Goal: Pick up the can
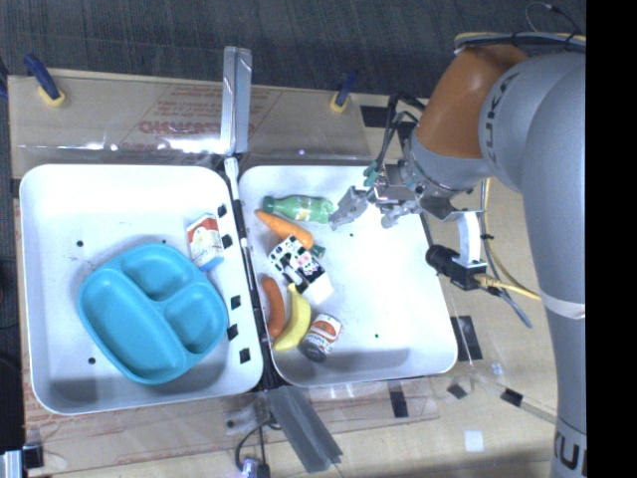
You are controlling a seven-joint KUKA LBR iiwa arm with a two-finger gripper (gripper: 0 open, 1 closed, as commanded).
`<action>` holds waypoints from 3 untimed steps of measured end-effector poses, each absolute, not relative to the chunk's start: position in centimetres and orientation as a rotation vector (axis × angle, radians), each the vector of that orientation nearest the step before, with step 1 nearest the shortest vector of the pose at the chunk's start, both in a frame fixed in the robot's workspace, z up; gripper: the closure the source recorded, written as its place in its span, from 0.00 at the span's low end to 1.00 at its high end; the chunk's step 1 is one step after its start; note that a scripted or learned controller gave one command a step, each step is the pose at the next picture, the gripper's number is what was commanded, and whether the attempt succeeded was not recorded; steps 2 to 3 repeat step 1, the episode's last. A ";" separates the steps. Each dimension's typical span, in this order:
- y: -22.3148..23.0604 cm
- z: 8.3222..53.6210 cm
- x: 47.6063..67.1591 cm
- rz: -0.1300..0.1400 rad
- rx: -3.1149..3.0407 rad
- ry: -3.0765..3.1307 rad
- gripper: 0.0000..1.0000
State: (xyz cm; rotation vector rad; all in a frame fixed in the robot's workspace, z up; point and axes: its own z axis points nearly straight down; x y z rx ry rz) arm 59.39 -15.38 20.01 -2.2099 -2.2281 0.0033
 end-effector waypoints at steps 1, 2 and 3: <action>-12.1 11.2 53.8 -0.018 -2.503 -1.916 0.00; -12.1 11.2 53.8 -0.018 -2.503 -1.916 0.00; -12.1 11.2 53.8 -0.018 -2.503 -1.916 0.00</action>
